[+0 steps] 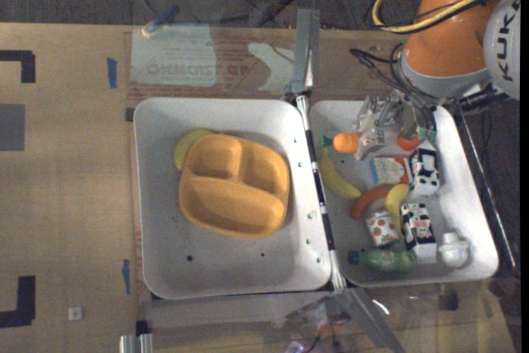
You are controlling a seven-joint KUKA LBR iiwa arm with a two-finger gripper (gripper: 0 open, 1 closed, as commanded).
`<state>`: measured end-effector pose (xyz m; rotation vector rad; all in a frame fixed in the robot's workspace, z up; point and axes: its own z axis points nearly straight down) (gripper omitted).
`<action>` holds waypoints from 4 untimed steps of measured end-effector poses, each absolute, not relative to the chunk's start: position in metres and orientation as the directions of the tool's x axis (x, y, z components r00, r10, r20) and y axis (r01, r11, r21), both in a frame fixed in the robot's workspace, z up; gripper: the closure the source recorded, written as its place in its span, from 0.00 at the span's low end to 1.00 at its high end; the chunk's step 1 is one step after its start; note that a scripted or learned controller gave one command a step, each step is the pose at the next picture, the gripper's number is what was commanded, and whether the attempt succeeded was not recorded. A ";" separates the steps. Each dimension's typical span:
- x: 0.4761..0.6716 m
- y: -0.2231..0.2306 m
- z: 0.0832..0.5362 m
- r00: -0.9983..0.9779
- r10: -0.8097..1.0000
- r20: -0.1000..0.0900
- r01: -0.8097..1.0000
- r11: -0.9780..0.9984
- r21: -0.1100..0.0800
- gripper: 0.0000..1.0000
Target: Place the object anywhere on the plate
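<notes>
An orange divided plate (235, 194) lies in the left bin (153, 202), with nothing on it. My gripper (387, 128) hangs over the back of the right bin (478, 202), right of an orange carrot (345, 142) and above a pale blue carton (387, 170). I see nothing clearly held in it. Close by lie a yellow banana (337, 176), a red sausage (369, 200) and a cow-patterned milk carton (425, 168).
A yellow-green slice (188, 145) sits behind the plate's upper left corner. The right bin's front holds a strawberry carton (381, 228), a second cow carton (417, 225), a green bottle (383, 260) and a white object (452, 248). A metal divider (314, 169) separates the bins.
</notes>
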<state>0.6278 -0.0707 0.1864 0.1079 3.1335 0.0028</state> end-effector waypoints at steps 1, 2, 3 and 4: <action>0.663 -0.040 0.241 -1.000 -0.001 -0.010 -0.001 1.000 0.001 1.00; 0.668 0.014 0.251 -0.997 0.078 -0.010 0.078 0.997 0.003 1.00; 0.660 -0.004 0.316 -0.869 0.495 -0.008 0.495 0.869 0.004 1.00; 0.661 -0.030 0.332 -0.909 0.417 -0.009 0.417 0.909 0.004 1.00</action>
